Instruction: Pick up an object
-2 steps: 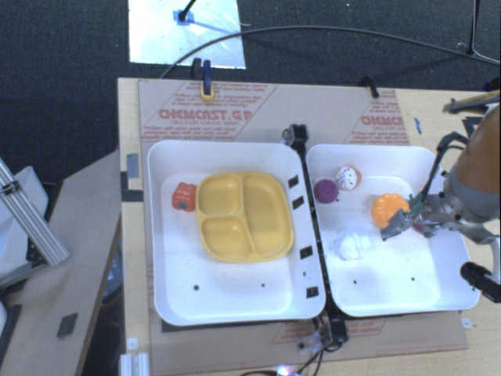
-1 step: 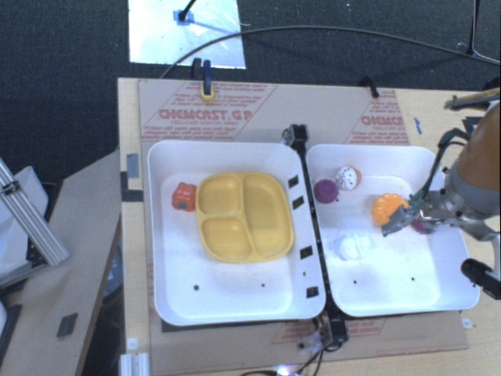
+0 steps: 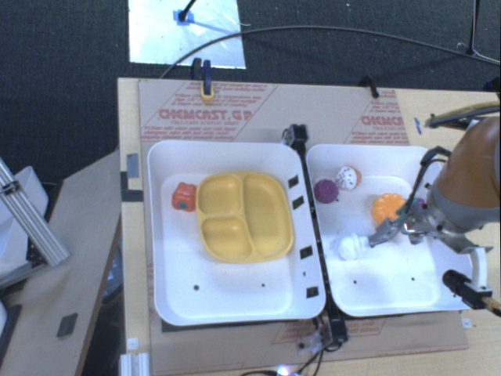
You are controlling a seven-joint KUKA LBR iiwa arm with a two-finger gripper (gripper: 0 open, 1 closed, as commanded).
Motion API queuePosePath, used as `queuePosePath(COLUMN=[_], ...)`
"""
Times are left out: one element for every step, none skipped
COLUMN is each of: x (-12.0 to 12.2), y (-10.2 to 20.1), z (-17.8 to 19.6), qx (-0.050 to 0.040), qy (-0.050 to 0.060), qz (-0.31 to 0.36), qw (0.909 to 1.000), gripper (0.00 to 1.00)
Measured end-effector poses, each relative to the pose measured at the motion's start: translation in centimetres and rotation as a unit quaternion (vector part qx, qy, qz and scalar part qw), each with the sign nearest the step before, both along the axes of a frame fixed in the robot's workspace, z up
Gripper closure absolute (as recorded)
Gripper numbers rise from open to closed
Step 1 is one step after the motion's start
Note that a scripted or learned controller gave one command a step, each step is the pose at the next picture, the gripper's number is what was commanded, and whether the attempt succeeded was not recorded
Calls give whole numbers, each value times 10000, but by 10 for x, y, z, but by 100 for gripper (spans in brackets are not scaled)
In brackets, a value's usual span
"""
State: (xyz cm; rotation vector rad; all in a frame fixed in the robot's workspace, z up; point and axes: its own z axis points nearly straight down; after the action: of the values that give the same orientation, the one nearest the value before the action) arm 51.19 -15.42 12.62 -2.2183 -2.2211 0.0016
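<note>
The end effector (image 3: 385,233) hangs low in the right bin (image 3: 391,292), between the orange toy (image 3: 387,207) and a white object (image 3: 350,247); whether it is clenched I cannot tell. It could nudge either piece aside instead of grasping.
</note>
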Motion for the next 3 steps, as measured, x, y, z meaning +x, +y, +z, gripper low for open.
queuePosePath(x=[0,2,5], y=[0,0,-1], z=[-44,-31,33], qx=[-2,-8,-15], qy=[-8,-29,-49], qz=[-1,-1,13], qw=[10000,10000,10000], gripper=[0,100,100])
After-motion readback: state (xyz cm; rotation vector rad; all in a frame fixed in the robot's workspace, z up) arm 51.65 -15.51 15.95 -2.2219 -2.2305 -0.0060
